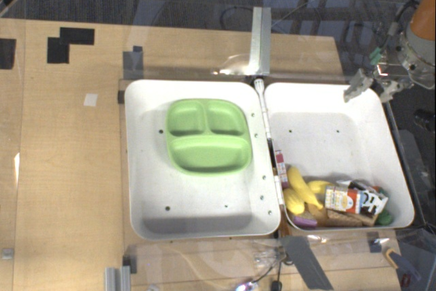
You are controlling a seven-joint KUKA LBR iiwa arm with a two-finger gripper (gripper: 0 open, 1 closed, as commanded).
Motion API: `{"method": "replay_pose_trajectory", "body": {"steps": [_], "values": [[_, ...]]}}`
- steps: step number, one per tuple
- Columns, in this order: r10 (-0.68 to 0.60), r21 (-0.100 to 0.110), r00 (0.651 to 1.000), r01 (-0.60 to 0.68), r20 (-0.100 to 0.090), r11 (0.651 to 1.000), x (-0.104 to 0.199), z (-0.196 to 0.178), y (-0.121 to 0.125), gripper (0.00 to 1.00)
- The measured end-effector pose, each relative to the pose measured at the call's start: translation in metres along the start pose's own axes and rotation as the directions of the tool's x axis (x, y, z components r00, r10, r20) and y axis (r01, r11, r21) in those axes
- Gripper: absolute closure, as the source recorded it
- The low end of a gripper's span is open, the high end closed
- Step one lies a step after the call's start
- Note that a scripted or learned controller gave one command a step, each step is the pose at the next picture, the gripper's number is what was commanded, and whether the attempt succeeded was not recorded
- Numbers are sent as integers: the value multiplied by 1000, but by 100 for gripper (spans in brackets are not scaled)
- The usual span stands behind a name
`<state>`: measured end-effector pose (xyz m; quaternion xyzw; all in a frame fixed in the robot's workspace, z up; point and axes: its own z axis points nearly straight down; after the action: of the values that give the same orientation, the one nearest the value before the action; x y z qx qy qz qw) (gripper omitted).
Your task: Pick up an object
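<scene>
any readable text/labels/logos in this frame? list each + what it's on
Nothing reads in full.
"H": a large dark letter, possibly part of a longer word, on the white end of the carton in the right bin.
Orange panel of the same carton: printing too small and blurred to read.
Green divided plate in the left bin: no markings visible.

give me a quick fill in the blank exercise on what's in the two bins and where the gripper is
1. The green divided plastic plate lies in the ____ white bin.
2. The yellow toy bananas lie beside a small juice ____.
3. The two-finger gripper hangs over the right white bin's ____ right corner.

Missing words: left; carton; far
</scene>
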<state>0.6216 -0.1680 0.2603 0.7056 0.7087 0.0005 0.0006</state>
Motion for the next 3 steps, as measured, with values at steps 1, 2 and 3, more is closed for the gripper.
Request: {"method": "replay_pose_trajectory", "body": {"steps": [1, 2, 3], "values": [[-115, 1, 993, 115, -1, 993, 26, 105, 41, 0], [88, -10, 996, -88, -1, 996, 16, 171, -21, 0], [104, -12, 995, -104, -1, 994, 20, 170, -115, 0]]}}
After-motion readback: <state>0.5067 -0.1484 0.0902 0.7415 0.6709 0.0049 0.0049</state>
